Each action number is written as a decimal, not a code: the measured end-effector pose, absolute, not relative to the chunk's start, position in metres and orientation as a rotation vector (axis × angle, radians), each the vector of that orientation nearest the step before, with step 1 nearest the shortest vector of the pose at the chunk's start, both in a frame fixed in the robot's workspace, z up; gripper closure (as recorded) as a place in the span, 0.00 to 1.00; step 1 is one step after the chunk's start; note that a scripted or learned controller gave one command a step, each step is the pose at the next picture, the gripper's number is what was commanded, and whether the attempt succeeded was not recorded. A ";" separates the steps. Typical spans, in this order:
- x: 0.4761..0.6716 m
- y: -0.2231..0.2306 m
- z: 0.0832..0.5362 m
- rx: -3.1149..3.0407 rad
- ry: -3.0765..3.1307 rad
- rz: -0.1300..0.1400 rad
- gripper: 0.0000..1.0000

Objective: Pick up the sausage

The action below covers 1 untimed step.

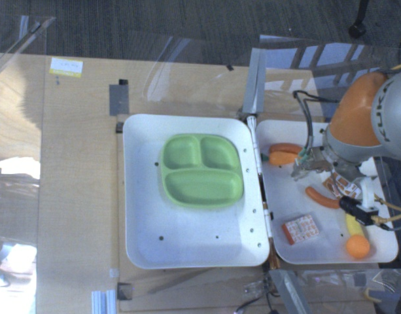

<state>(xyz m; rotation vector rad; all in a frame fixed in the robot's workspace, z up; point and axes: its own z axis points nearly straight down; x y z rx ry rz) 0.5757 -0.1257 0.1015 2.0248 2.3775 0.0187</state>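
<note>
The sausage (322, 197), a short reddish-orange link, lies slantwise on the floor of the right bin (278, 195), near its middle. My gripper (310, 167) hangs over the same bin, just above and to the left of the sausage, under the grey and orange wrist. I see nothing held in it. Its lower parts are dark and cluttered with cables.
An orange carrot-like piece (283, 156) lies left of the gripper. A patterned packet (300, 228), a yellow item (352, 226), an orange ball (358, 246) and a small wrapper (341, 187) lie around the sausage. The left bin (141, 227) holds a green divided plate (201, 170).
</note>
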 end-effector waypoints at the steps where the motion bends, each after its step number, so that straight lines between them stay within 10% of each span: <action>1: 0.576 -0.126 0.101 2.025 2.378 0.018 0.00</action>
